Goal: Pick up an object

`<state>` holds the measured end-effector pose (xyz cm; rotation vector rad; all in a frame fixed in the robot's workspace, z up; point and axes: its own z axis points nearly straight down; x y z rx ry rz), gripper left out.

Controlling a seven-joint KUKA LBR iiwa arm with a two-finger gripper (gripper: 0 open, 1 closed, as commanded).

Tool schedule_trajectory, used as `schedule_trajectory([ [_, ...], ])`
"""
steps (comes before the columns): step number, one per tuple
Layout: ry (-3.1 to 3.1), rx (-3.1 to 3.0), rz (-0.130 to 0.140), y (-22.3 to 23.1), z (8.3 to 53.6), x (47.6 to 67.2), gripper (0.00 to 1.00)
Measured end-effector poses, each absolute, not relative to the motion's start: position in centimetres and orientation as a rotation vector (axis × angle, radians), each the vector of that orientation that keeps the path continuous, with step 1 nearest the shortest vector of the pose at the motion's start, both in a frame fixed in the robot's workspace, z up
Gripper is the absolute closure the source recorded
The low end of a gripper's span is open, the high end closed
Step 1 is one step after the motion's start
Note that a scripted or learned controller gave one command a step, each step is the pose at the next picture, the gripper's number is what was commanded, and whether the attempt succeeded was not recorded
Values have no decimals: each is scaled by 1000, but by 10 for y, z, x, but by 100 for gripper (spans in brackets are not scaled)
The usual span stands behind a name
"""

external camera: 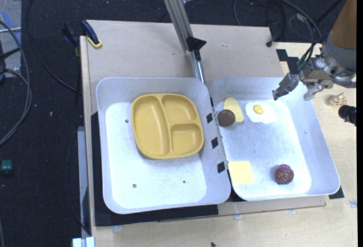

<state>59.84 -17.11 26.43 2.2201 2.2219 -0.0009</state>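
The fried egg [260, 111], at the right bin's [317, 144] far edge, looks flat, light and slippery, best pinched at its rim, while the gripper [299, 88] hangs spread and empty just above-right.

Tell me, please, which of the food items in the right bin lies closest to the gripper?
The fried egg, white with a yellow yolk, lies closest to the gripper. The brown ball, cheese slice and red ball are farther off.
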Motion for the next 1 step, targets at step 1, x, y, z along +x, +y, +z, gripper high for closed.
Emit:
schedule_trajectory([
  [1,2223,2224,-4,-168,221,597,0],
])
